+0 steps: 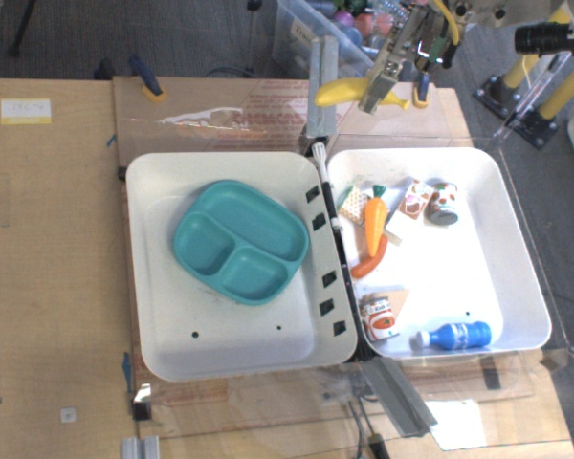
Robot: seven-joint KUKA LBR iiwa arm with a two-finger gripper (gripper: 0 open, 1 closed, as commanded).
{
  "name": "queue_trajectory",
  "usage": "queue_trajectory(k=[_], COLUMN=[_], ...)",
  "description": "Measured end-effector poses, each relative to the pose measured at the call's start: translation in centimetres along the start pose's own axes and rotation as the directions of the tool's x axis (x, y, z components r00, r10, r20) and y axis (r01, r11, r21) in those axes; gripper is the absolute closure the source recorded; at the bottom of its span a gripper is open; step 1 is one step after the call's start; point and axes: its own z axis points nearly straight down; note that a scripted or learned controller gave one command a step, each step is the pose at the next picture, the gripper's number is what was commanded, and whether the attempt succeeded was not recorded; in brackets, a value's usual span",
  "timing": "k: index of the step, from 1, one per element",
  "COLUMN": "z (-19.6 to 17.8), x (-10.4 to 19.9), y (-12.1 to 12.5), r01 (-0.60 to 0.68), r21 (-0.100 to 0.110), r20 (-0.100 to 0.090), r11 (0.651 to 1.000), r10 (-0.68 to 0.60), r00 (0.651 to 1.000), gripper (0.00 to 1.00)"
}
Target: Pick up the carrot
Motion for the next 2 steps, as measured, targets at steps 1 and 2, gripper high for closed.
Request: queue_trajectory(k=[1,2], z=[0.0,3.5], x=[7.5,8.7], y=[7.6,14.3], r01=[0.043,0.352], r21=[0.001,-0.002], r20=[-0.003,-0.002], r11=[0.999,0.936], r10=[-0.043,-0.352], r00=[0.999,0.936], gripper=[1.00,1.00])
